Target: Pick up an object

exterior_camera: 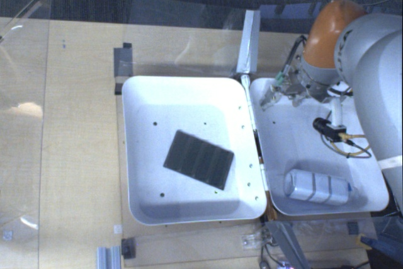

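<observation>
A dark ribbed rectangular pad [199, 159] lies flat and slightly turned in the middle of the left bin [145, 104]. A silvery grey, roughly cylindrical package [316, 186] lies on its side near the front of the right bin [296, 135]. My gripper [274, 95] hangs over the far left corner of the right bin, close to the divider between the bins. It is well apart from both objects, and nothing is seen held in it.
The grey arm with its orange band [327, 31] fills the upper right and overhangs the right bin's far side. A black and yellow cable [337, 134] dangles over the right bin. A metal bracket [247, 47] stands behind the bins' junction.
</observation>
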Action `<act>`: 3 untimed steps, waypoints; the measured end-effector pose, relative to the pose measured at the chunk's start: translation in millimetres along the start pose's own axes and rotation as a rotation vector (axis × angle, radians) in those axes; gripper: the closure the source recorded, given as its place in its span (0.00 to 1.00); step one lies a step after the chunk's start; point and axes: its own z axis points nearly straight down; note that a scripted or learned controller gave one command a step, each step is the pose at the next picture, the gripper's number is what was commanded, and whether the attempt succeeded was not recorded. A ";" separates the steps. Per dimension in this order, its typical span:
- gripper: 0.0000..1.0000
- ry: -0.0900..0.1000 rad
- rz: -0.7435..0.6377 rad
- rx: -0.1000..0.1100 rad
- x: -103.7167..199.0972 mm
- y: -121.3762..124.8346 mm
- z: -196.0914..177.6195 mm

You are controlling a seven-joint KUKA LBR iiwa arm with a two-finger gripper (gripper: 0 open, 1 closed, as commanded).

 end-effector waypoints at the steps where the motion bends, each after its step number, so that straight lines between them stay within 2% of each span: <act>1: 0.00 -0.001 0.143 0.000 -58.3 -8.2 -42.9; 2: 0.00 0.000 0.168 0.001 -29.4 -75.7 -62.9; 3: 0.00 -0.001 0.296 0.002 -62.8 -107.3 -101.7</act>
